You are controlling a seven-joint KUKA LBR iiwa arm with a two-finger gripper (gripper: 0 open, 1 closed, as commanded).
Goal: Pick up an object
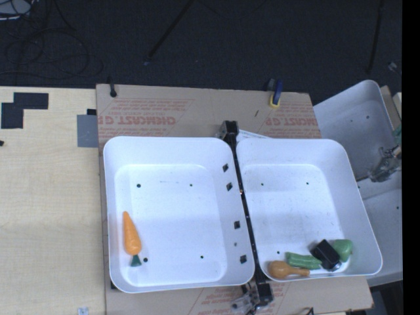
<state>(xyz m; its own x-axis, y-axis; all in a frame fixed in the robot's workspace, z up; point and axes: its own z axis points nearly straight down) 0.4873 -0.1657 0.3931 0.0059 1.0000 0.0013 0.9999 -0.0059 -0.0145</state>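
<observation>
Two shallow white plastic bins are sitting side by side on the tabletop (52, 195). An orange toy carrot (131, 235) is lying in the left bin (164, 151); green, black and orange-tan objects are clustering in the right bin's (295, 151) near corner. I cannot tell the end effector's state.

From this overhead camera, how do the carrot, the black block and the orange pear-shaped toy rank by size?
1. Carrot, longest.
2. Orange pear-shaped toy.
3. Black block.
The last two look close, and the green pieces overlap them, so that order is unsure.
</observation>
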